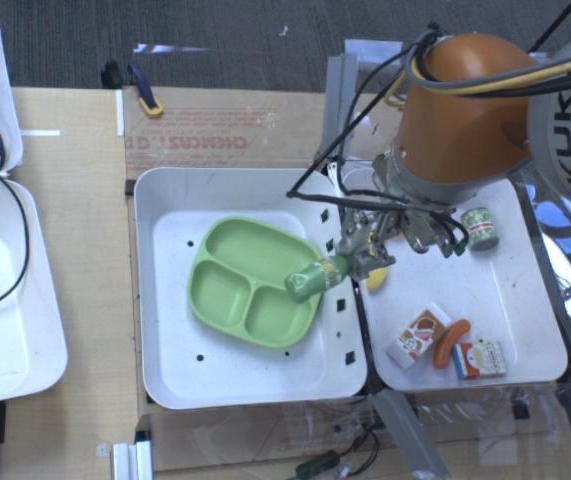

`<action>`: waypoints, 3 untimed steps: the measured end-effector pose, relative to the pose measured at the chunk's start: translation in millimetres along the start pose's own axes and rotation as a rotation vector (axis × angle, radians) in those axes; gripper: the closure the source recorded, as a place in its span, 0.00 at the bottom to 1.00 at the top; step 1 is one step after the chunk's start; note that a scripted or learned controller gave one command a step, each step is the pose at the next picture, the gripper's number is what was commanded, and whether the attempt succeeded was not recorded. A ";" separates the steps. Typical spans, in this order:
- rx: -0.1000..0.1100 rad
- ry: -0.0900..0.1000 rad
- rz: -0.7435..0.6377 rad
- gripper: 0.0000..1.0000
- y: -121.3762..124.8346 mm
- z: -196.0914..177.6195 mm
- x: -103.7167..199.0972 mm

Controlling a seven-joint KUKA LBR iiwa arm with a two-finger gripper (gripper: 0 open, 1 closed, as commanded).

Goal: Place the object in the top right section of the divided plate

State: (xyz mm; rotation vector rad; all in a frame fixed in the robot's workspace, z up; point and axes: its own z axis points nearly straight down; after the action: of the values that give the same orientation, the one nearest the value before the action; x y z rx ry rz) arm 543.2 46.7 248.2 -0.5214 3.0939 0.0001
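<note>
In the left bin (155, 298), one divided plate (250, 283), one green object (310, 280) on its rim

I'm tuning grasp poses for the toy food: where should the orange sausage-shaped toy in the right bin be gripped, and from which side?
Grip the orange sausage-shaped toy across its middle, coming straight down from above. It lies flat and slanted, long and narrow, so closing across its short width looks surest. A small printed carton and a small red and white box crowd its sides, so a sideways approach seems blocked.

Grey arm with orange band reaching in from the right, gripper (350, 260) pointing down, closed on something green
</note>
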 end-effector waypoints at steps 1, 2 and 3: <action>-0.002 0.002 -0.256 1.00 37.9 45.1 -30.2; -0.002 0.000 -0.333 1.00 44.3 3.0 -0.2; -0.002 0.004 -0.124 1.00 66.9 43.3 10.0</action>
State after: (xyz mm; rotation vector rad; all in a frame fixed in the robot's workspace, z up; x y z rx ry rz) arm 512.0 106.6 204.8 -0.7128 3.0599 0.0013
